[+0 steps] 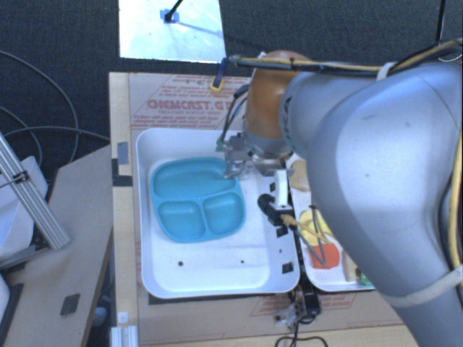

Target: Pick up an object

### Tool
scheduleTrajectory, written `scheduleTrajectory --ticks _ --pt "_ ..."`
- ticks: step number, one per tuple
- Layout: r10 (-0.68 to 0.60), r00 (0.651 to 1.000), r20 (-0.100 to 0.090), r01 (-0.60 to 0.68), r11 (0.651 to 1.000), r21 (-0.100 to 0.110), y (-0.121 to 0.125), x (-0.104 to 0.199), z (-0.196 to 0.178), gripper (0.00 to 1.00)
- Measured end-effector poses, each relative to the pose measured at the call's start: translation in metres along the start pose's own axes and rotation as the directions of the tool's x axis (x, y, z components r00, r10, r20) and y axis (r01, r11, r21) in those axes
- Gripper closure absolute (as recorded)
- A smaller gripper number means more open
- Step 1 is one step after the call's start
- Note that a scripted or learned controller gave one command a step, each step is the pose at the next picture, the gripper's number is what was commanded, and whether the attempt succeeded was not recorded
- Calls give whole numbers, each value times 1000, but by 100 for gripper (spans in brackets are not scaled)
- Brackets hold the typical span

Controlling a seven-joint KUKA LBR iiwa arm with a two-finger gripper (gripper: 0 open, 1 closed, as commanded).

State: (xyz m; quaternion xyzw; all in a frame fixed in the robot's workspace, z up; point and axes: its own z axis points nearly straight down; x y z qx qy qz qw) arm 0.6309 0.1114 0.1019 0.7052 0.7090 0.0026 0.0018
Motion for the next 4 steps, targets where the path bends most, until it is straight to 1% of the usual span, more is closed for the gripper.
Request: scheduleTrajectory --ticks 1,2,3,4 --pt "12 1000 9 -12 999 -30 -67 11 9 100" --pt "2 1000 2 -2 1000 -7 20 -16 -88 100" --pt "9 1000 3 -9 1000 6 -11 -87 -144 100" --pt "6 1000 -3 -6 1000 8 -64 -118 -81 100"
